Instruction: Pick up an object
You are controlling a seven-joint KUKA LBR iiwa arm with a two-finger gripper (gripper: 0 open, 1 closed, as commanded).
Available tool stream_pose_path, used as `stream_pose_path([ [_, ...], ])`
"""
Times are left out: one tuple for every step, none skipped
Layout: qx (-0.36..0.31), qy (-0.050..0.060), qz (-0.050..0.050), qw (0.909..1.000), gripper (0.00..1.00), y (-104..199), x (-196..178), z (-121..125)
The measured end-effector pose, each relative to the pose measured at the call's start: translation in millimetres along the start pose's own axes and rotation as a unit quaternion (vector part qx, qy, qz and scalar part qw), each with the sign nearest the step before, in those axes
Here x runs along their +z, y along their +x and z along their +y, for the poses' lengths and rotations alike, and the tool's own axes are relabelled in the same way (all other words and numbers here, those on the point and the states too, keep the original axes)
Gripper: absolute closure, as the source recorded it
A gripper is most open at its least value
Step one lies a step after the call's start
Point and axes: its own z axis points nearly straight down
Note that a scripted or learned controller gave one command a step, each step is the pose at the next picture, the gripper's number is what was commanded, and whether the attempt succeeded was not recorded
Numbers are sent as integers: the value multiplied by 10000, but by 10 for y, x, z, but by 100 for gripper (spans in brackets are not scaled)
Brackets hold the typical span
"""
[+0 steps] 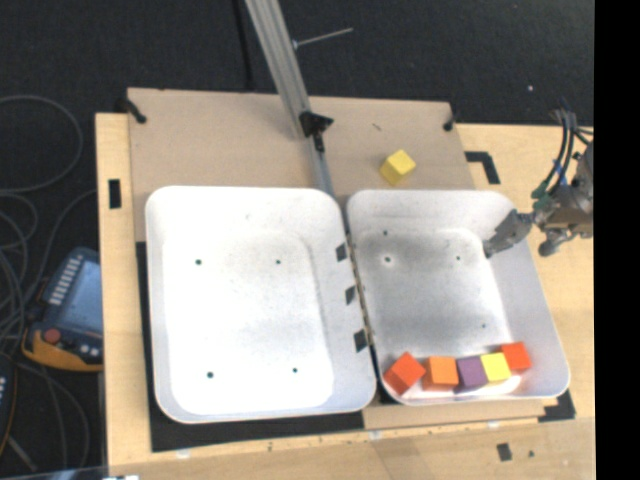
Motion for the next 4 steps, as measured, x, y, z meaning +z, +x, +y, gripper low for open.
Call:
stream_pose_path([
  [-48, -9, 12, 10000, 0, 672, -323, -295],
  [-50, -21, 11, 10000, 0, 1300, -700, -507],
  [-32, -48, 5, 10000, 0, 1564, -1757, -444],
  [8, -10, -4, 10000, 0, 1214, -1765, -498],
])
